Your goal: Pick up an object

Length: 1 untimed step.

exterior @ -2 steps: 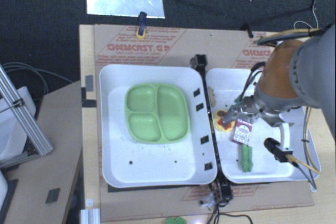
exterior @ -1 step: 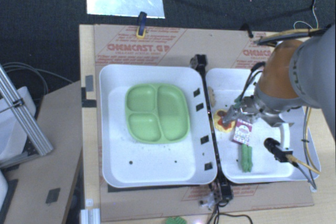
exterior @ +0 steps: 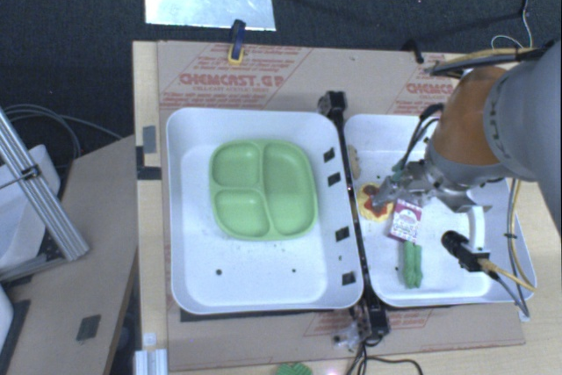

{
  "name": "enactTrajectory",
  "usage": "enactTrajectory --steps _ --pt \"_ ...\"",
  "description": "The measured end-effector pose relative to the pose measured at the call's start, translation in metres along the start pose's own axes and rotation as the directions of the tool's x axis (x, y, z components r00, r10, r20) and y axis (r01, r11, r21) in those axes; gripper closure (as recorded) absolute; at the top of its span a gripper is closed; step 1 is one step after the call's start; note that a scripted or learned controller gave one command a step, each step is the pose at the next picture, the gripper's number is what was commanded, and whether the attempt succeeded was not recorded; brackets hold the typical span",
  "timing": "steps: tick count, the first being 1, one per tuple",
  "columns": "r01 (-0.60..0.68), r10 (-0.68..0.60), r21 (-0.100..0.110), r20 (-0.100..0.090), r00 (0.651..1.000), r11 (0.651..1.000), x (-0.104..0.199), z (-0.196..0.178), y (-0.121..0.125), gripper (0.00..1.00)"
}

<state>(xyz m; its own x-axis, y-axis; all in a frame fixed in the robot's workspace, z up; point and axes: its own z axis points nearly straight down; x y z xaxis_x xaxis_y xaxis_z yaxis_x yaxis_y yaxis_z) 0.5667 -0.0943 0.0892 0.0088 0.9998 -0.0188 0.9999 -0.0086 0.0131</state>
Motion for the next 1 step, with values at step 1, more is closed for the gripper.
enactTrajectory --steps 1 --pt "0.000 0.000 0.000 0.000 1.000 1.000 0.0000 0.0000 0.0000 0.00"
